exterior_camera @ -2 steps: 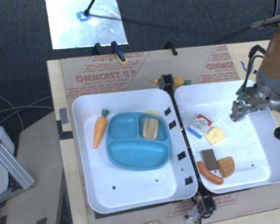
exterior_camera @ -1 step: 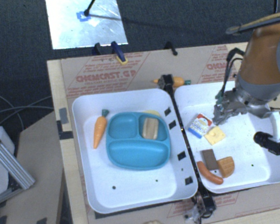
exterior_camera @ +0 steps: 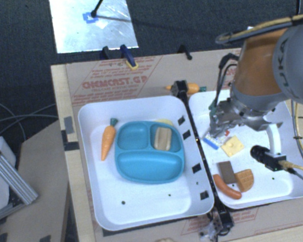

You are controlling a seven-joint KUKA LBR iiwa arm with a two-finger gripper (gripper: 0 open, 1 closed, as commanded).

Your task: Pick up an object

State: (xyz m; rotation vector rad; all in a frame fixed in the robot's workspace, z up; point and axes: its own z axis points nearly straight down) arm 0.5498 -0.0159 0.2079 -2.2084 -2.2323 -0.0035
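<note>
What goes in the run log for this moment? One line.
arm over right bin | gripper above cheese slice | grasp unconfirmed | carrot in left bin

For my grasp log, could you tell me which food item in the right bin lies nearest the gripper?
The yellow cheese slice, just below the gripper; the sausage, brown block and toast lie farther down.

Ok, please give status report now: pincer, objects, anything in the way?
Pincer low in right white bin, above small blue-white item. Yellow cheese-like square lies beside it. Nothing seen held.

Carrot left of tray, left bin
</note>
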